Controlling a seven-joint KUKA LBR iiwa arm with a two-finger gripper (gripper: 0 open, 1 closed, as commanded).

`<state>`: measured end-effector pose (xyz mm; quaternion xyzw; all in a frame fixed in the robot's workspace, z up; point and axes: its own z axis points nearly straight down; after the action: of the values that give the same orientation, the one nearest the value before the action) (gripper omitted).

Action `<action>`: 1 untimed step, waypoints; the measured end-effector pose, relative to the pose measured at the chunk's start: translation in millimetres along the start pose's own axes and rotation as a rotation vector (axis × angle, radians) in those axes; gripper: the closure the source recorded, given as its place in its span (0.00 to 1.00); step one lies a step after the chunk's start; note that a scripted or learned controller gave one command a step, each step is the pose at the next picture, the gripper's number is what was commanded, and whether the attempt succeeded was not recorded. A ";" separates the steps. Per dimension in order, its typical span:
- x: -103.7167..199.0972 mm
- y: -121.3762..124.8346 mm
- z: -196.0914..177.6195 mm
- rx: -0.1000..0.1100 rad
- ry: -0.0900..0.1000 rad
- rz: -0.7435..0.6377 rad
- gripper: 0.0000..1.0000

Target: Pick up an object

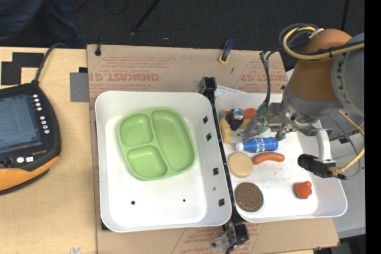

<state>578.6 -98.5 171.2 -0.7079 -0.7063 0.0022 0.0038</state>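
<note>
Grey arm [351, 77] — orange band [318, 71], yellow-black cables [296, 37].

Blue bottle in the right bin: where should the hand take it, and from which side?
Grip the bottle across its middle, coming from above. It lies on its side, long axis left to right, so its near and far flanks are open, though the sausage lies close by.

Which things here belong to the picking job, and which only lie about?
Job: claw; blue bottle; sausage; brown patty; tan disc; red piece; right bin.

Lying about: green tray; left bin; teach pendant.
</note>
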 end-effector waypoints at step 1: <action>8.1 -7.1 53.1 0.000 0.000 0.001 0.00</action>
<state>571.1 -90.3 118.2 -0.7081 -0.7061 0.0024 0.0039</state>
